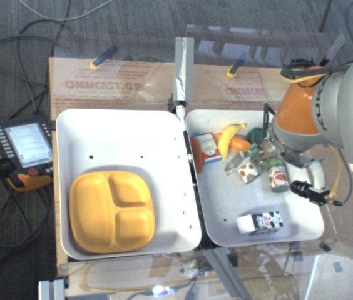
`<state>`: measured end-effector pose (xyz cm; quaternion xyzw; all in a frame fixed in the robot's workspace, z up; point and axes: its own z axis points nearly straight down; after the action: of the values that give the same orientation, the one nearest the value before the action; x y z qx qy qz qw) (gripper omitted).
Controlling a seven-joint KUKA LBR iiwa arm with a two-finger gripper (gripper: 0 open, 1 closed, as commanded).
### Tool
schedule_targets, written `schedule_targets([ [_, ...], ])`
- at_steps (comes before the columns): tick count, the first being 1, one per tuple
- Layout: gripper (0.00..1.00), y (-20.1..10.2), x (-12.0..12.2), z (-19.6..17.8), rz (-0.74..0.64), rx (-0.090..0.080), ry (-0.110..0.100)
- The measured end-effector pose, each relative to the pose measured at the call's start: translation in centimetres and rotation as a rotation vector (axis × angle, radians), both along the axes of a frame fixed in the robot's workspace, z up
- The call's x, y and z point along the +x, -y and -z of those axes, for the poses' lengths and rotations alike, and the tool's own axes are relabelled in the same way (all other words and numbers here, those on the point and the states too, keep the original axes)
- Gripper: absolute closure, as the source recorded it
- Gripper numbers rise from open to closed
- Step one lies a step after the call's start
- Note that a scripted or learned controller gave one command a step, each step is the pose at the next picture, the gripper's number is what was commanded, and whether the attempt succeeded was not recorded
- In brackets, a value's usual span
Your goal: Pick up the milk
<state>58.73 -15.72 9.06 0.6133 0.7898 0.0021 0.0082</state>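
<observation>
This is a robotics lab or test cell, not a home or shop. A grey industrial arm (342,111) with an orange band reaches over a counter (126,83) topped with printed cardboard held down by clamps (103,57). Two shallow white bins (64,167) sit side by side, well suited to repeated trials. Far to the left of the hand (265,149), a teach pendant (19,150) with a lit screen lies on grey carpet (70,11), with loose black and white cables (14,49) running across the floor. Clear panels and metal framing edge the counter.
</observation>
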Motion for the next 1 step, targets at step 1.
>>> schedule_targets([
  [1,0.00,3.92,3.83,-1.80,-0.008,0.020,-0.013],
])
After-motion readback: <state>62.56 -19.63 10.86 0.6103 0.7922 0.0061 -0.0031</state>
